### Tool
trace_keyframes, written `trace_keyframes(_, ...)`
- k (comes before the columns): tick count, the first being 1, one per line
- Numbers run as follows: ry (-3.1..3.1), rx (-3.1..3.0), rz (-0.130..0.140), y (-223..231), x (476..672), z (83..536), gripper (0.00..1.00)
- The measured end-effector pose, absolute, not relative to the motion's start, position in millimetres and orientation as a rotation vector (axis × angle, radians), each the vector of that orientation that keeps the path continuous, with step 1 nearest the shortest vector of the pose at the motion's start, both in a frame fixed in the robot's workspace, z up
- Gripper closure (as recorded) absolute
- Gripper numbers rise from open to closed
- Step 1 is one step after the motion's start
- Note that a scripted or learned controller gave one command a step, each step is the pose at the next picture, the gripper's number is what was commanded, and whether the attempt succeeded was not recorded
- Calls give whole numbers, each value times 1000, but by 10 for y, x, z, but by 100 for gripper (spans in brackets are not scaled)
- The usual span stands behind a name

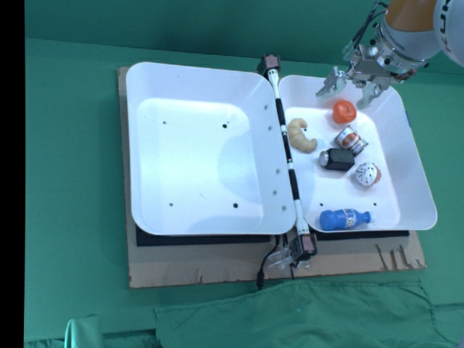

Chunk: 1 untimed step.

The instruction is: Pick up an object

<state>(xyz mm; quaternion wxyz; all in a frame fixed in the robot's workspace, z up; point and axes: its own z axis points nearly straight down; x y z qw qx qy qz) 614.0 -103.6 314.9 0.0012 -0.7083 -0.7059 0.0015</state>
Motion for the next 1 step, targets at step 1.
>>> trace_keyframes(1,-2216,-2224,5,-1036,6140,3149,0)
